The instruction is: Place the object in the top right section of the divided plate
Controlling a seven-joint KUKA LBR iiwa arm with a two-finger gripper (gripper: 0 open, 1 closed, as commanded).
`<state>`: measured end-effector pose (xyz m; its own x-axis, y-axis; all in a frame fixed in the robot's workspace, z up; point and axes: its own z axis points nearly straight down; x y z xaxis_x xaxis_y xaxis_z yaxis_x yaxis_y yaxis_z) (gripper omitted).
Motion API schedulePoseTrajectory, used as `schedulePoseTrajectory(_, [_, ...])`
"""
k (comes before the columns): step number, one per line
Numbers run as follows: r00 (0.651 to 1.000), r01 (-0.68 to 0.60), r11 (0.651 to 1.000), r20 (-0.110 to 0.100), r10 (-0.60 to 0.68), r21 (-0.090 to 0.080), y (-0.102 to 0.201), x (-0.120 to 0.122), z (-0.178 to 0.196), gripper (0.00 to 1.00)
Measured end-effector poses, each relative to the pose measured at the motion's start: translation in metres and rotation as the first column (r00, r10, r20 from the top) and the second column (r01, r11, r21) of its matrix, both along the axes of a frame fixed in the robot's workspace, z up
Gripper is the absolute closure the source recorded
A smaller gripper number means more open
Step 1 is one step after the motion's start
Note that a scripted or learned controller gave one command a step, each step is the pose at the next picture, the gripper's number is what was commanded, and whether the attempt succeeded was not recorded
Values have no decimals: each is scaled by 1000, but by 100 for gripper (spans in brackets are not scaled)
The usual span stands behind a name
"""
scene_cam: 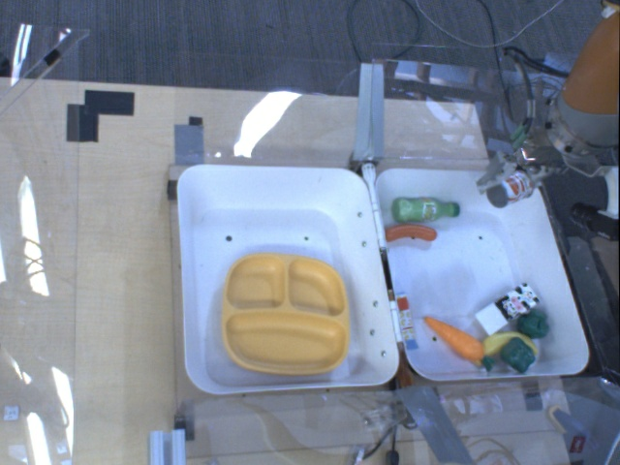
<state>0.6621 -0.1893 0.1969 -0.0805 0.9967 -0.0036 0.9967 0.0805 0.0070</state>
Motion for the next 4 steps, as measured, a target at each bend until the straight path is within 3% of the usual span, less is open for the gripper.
schedulePoseTrajectory(1, [983,185,983,-2,-185,5,113,8,-9,100])
schedulePoseTrajectory(2, [990,142,990,-4,-142,5,186,-68,-11,100])
schedulePoseTrajectory(3, [999,35,999,-6,-35,4,211,-82,-2,100])
schedulePoseTrajectory(4, [995,-97,995,-5,97,4,293,-132,1,100])
